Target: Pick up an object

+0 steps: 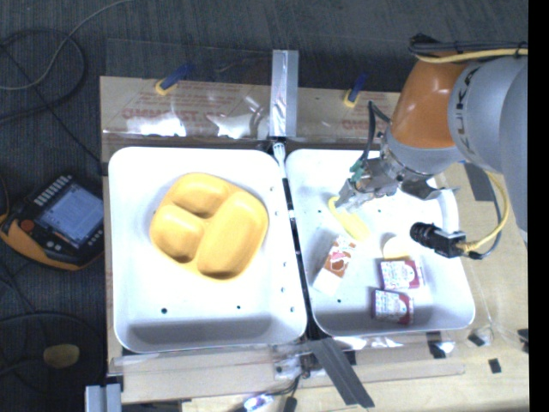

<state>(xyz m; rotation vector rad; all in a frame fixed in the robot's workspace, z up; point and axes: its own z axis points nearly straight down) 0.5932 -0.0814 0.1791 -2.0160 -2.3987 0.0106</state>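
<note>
My gripper (pixel 350 197) is low over the upper middle of the right bin (pixel 455 316), hanging from the orange-banded wrist (pixel 429 101). A pale yellow strip (pixel 352 223) lies right under its tip, touching or nearly touching it. A small red-and-white packet (pixel 337 260) lies just below the strip, to the left. Two maroon-and-white packets (pixel 400 273) (pixel 391 305) rest toward the bin's front right. A small pale yellow piece (pixel 395 246) sits above them. A large yellow lumpy object (pixel 208 224) fills the middle of the left bin (pixel 137 316).
A metal divider (pixel 293 230) separates the two bins. A black cylinder on a yellow cable (pixel 433 237) hangs off the arm over the right bin. A handheld pendant (pixel 60 221) lies on the floor at left. Clamps and clear plastic sheeting (pixel 197 110) sit behind the bins.
</note>
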